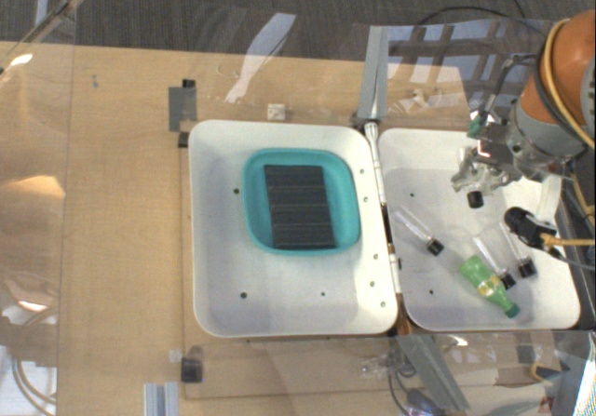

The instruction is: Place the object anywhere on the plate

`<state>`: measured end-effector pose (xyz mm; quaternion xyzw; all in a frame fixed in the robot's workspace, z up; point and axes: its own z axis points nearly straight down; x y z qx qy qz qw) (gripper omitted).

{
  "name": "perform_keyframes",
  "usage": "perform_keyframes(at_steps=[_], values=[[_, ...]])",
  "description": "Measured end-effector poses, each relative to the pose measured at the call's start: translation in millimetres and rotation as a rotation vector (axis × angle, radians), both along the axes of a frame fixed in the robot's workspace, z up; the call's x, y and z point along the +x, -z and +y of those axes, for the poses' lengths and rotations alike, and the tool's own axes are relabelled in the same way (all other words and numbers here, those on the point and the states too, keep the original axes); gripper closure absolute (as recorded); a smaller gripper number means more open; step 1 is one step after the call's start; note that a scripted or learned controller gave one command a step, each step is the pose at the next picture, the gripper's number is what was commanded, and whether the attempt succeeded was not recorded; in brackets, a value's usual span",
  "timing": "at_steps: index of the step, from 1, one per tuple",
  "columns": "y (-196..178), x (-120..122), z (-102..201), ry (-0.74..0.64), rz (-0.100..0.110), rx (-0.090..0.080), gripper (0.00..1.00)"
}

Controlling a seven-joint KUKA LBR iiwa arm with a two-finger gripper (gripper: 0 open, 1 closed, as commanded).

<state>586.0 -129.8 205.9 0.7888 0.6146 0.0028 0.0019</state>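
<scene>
Left bin (214, 302): teal plate (346, 209) with dark ridged block (298, 207) on it. Right bin (559, 307): clear tube (415, 230), then green bottle (488, 282) near front edge, well apart from plate. Pincer (477, 183) hovers over right bin's back part; can't tell its grip state tbh.

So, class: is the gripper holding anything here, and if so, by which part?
Nothing shows between its fingers. The gripper hangs over the right bin, apart from the green bottle.
</scene>
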Motion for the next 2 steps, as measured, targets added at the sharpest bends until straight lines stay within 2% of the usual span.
perform_keyframes(at_steps=[1, 2], values=[[0.0, 0.0, -0.1, 0.0, 0.0, 0.0, 0.0], [16.1, 68.1, -68.1, -0.014, 0.004, -0.002, 0.0]])
